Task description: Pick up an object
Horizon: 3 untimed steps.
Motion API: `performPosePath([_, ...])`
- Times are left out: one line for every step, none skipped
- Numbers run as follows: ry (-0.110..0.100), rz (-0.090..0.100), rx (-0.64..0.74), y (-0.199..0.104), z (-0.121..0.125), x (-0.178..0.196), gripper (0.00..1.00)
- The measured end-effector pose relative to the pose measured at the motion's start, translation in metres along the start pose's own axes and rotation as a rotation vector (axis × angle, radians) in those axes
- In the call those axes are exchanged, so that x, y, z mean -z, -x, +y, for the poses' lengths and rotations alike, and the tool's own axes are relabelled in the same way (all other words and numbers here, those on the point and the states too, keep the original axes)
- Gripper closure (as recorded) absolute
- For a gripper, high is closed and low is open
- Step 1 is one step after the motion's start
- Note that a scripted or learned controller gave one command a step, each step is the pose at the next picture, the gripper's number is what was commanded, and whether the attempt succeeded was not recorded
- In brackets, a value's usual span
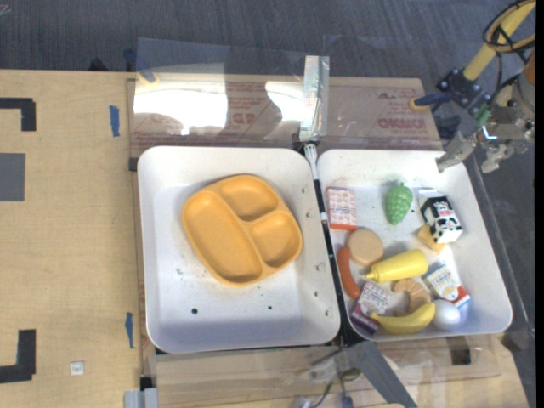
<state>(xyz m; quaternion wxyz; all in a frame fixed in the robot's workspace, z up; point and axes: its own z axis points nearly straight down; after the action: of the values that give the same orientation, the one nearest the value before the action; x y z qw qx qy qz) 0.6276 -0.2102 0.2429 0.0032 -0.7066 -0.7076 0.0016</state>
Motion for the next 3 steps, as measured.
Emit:
performPosePath([0.005, 0.0, -0.271, 0.01, -0.038, -0.09, 0.0])
performPosePath([0.002, 0.003, -0.275, 0.002, -0.018, -0.109, 0.0])
performPosePath([0.001, 0.0, -0.429, -0.052, 0.04, -0.131, 0.0])
